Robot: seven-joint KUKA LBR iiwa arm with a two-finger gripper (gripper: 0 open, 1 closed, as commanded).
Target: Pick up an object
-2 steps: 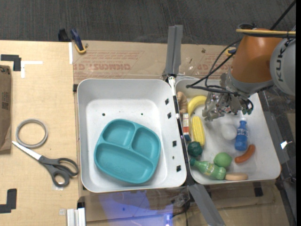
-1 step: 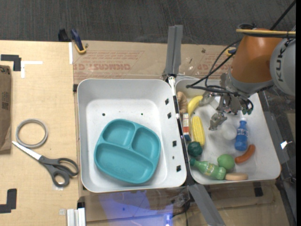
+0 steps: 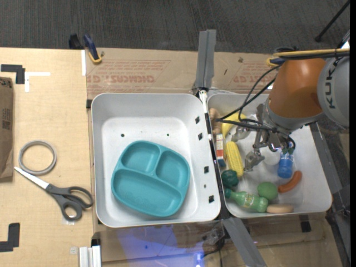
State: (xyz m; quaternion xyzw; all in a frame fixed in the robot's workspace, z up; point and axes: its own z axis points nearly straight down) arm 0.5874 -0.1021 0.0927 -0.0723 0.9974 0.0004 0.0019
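Observation:
The right bin (image 3: 321, 178) holds several toy foods: a yellow corn cob (image 3: 234, 156), a blue bottle (image 3: 285, 166), an orange sausage (image 3: 290, 182), a round green piece (image 3: 267, 191), a green bottle shape (image 3: 248, 201) and a beige piece (image 3: 279, 208). My gripper (image 3: 266, 153) hangs over the middle of this bin, between the corn cob and the blue bottle. It is open with nothing between its fingers. The orange band of the arm (image 3: 297, 88) covers the bin's far right part.
The left bin (image 3: 105, 110) carries a teal divided plate (image 3: 151, 177). On the bench to the left lie grey scissors (image 3: 55, 191) and a tape roll (image 3: 37, 157). A grey divider bar (image 3: 204, 60) runs between the bins at the back.

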